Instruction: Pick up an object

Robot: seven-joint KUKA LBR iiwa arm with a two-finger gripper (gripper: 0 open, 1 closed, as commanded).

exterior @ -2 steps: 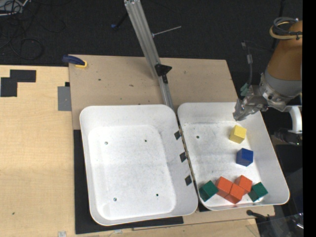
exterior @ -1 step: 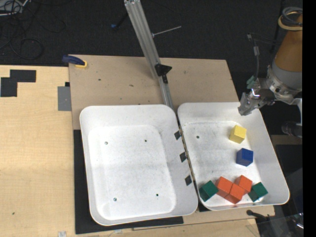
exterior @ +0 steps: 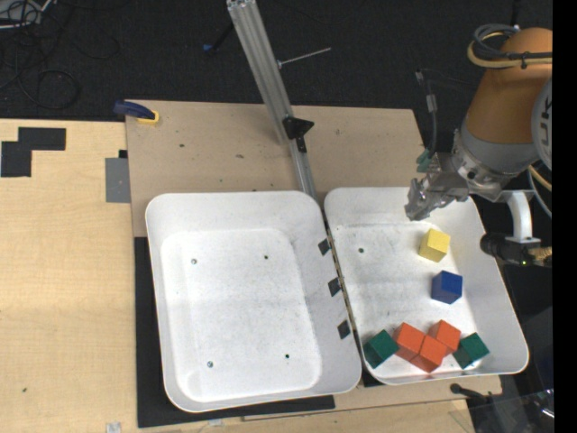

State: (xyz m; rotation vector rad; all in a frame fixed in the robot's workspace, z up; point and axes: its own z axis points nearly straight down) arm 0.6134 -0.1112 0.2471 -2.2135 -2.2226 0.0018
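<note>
A pale wooden surface (exterior: 63, 242) spreads out to the left of the tool (exterior: 420, 201), with dark rectangular patches (exterior: 32, 147) set into it. A grey metal rail (exterior: 266, 79) leans across the board behind. Beyond lies a dark floor (exterior: 135, 34) with loose cables (exterior: 27, 7). A small blue and yellow clamp (exterior: 137, 111) grips the board's far edge.

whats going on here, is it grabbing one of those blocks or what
A robot arm reaches in from the right, with its pincer over the back of the right bin, near the yellow block. Nothing is between its tips yet. The blue block lies further forward, and the orange blocks and two green blocks sit clustered at the bin's front edge. The left bin is beside it.
</note>
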